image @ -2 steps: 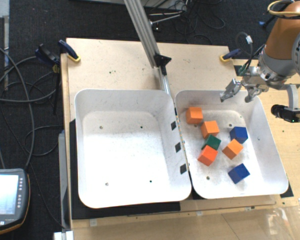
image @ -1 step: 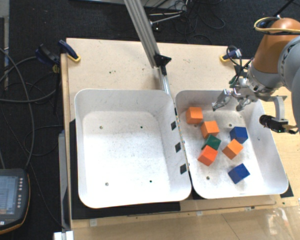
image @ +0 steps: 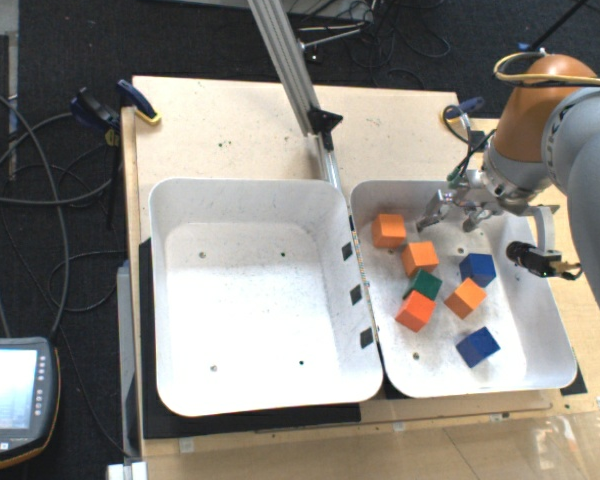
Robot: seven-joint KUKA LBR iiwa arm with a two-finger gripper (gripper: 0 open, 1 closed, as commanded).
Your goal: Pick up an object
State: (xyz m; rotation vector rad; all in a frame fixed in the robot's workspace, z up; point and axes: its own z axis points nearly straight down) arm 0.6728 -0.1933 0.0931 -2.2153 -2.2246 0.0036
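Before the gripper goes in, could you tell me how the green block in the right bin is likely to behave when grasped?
The green block looks like a rigid cube with flat faces, so it probably won't roll. It touches two orange blocks, so the fingers may nudge them first. It is probably light.

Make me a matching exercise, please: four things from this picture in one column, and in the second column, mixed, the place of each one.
Things:
1. green block
2. gripper
3. left bin
4. handheld screen

Places:
A. over the far part of the right bin
B. beside the bench, at the picture's lower left
C. among the orange blocks
D. next to the bin that holds the blocks

Pairs: 1-C, 2-A, 3-D, 4-B
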